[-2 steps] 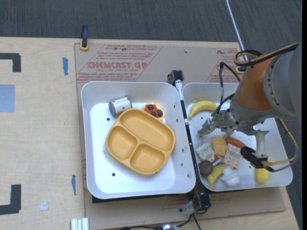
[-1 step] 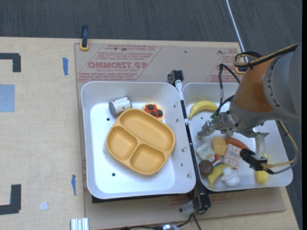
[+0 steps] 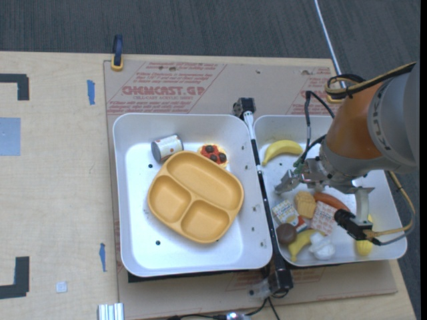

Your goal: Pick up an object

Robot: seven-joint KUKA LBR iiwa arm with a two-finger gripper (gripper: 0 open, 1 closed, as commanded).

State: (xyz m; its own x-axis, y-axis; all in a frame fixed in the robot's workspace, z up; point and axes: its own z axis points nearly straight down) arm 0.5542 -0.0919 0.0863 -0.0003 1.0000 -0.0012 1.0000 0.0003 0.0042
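My gripper [image 3: 291,180] hangs low over the middle of the right bin [image 3: 395,251], with the grey and orange arm coming in from the right. Just below it lie a yellowish biscuit-like piece [image 3: 305,204], a small white packet [image 3: 283,211] and a red and white packet [image 3: 323,219]. A banana [image 3: 281,150] lies above it, near the bin's far left corner. A brown ball [image 3: 286,233], a small yellow piece [image 3: 299,245] and a white lump [image 3: 323,249] sit by the near wall. The arm hides part of the bin.
The left bin [image 3: 127,179] holds a yellow divided plate [image 3: 195,196], a silver can on its side [image 3: 166,147] and a small berry tart [image 3: 213,154]. A black divider clamp [image 3: 245,107] sits between the bins. A cable [image 3: 387,231] loops over the right bin's right side.
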